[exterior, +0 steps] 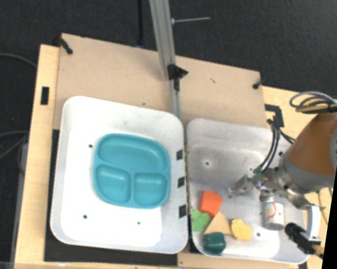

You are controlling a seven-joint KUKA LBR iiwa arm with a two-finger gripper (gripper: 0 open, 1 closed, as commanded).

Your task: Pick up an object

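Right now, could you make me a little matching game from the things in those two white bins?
Things:
1. divided plate
2. orange block
3. yellow piece
4. dark green piece

Places:
A. near rim of the right bin
B. right of the tan wedge
C. alone in the left bin
D. just above the tan wedge

Pairs: 1-C, 2-D, 3-B, 4-A
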